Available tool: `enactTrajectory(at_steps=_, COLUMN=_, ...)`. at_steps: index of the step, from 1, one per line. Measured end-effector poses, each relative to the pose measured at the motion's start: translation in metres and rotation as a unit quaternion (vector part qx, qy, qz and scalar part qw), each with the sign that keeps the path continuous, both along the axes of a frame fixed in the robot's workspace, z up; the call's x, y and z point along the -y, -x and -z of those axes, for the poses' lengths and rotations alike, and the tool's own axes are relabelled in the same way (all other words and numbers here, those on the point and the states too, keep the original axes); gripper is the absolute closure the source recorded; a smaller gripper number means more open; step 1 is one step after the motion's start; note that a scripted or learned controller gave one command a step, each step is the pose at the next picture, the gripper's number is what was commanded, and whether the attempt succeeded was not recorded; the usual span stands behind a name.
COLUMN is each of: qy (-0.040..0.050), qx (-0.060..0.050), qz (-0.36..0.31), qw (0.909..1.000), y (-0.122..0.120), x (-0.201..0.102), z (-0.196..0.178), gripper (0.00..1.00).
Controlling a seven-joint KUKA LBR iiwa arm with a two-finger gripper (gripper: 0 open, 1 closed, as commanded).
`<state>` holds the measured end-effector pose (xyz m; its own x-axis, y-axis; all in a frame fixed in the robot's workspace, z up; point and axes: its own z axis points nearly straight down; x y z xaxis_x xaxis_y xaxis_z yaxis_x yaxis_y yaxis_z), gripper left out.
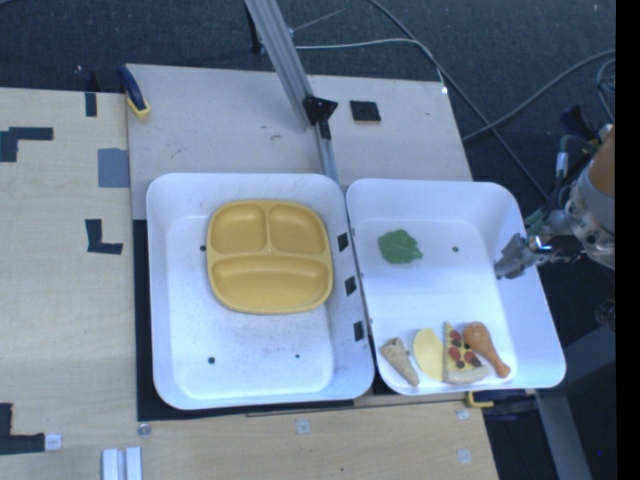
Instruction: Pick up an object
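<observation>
At the right edge of the frame, about mid-height, the grey arm with its orange band reaches in leftward, its wrist angled down and to the left, ending in the dark hand, which points toward lower left.

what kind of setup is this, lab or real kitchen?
Likely a robot lab bench: two white bins taped to a wood top, toy food and a yellow divided plate inside, loose cables on dark carpet.
</observation>
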<state>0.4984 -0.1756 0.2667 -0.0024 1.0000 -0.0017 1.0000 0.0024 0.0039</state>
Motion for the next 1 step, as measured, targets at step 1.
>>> enactTrajectory(at_steps=1, qy=-0.0008, qx=-0.002, qz=-0.001, qw=1.0000, y=-0.0122, x=-0.0474, z=0.0100, gripper=1.00)
